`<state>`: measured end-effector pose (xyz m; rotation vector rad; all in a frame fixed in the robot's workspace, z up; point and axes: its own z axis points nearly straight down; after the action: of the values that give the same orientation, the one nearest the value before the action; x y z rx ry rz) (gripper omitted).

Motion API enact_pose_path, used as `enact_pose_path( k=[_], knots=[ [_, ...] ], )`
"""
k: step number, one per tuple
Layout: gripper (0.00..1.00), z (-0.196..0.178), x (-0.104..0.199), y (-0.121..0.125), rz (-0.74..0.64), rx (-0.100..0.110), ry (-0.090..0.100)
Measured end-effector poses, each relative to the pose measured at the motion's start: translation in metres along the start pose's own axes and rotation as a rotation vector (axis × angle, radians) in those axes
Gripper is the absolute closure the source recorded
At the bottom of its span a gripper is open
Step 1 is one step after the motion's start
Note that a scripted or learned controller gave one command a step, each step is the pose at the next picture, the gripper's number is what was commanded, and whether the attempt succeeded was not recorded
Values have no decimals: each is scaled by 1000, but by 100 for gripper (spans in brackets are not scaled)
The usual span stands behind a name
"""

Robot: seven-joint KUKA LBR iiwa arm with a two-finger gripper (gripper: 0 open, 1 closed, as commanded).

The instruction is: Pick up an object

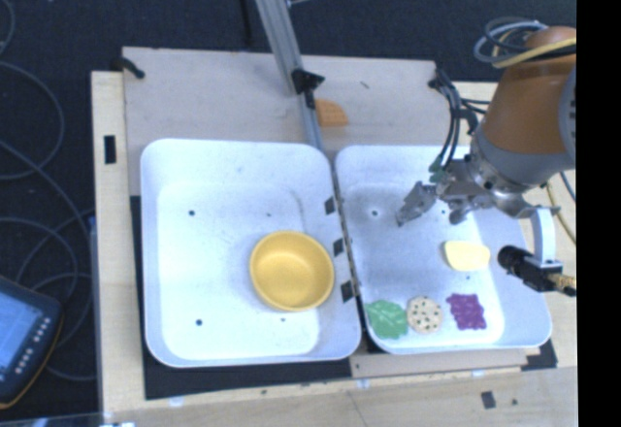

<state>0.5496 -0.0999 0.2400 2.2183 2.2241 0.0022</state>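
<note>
My gripper [432, 209] hangs over the middle of the right bin [369, 173], its two fingers spread apart with nothing between them. A pale yellow block [467, 255] lies just right of and below it. Along the bin's front edge sit a green leafy piece [387, 318], a round cookie [423, 314] and a purple grape bunch [468, 311]. A yellow bowl [291, 270] rests in the left bin [194, 173], near its right side.
A slanted metal post [281, 32] rises from the divider between the bins. A small orange object [331, 114] lies on the bench behind the bins. Cables trail at the arm's right, and a black fitting [524, 265] juts over the right bin's edge.
</note>
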Motion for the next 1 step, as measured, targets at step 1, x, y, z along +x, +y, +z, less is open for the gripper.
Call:
enact_pose_path(
  k=[1],
  knots=[
    [0,0,0,0,2,-1,0]
  ],
)
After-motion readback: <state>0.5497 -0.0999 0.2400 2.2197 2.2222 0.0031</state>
